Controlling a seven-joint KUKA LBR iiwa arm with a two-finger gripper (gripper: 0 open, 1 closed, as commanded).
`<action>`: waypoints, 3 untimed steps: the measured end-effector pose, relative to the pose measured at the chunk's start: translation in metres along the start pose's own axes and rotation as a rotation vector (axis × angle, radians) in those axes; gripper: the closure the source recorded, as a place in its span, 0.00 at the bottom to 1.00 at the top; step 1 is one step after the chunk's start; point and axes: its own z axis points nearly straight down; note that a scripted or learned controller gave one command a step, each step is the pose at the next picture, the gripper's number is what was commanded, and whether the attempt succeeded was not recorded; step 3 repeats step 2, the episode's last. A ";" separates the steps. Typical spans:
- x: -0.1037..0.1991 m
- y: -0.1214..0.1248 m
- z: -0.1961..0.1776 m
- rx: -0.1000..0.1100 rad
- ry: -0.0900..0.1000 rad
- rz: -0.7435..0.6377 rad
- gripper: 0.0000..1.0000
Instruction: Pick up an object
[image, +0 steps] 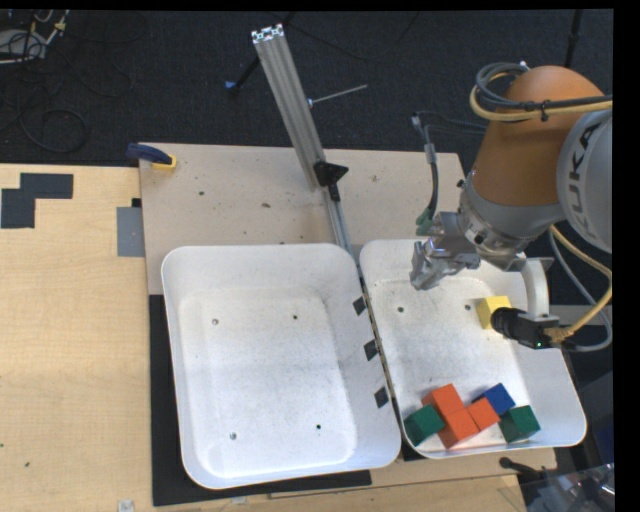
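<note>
gripper (428, 272): over the far end of the right bin (440, 340), nothing seen in it; open or closed, cannot tell
orange blocks (455, 413), blue block (499, 397), green blocks (425, 423): clustered at that bin's near edge
yellow block (492, 310): near the gripper, apart

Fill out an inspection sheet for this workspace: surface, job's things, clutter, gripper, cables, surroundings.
Surface: wooden bench bearing a white left bin and a white right bin.
Job's things: orange block, blue block and green block clustered at the right bin's near end; yellow block by its right wall.
Clutter: blue-and-yellow clamp at the bench's far left corner.
Gripper: gripper over the right bin's far half, apart from the cluster.
Cables: pale hoses looped over the arm; dark cables on the floor beyond the bench.
Surroundings: aluminium rail slanting up from between the bins.
</note>
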 end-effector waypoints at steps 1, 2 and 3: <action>0.060 -0.010 0.013 0.001 0.000 0.000 1.00; 0.109 -0.028 0.034 0.003 -0.001 0.001 1.00; 0.109 -0.028 0.034 0.003 -0.001 0.001 1.00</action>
